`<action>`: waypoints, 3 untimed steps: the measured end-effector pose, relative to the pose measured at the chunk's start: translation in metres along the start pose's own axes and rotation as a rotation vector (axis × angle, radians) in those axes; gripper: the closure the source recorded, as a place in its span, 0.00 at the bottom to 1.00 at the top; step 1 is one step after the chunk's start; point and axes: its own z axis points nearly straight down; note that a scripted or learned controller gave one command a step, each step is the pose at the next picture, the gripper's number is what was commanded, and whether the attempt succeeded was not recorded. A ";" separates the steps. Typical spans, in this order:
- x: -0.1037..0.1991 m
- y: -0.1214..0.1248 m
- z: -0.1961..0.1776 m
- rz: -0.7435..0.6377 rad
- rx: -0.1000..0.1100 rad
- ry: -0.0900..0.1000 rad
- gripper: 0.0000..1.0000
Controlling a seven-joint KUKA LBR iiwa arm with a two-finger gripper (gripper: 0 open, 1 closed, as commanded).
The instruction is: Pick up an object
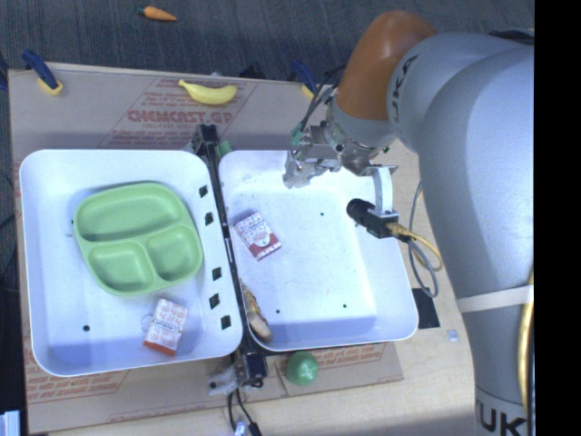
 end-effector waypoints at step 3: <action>-0.023 0.016 0.096 0.000 0.006 0.000 0.00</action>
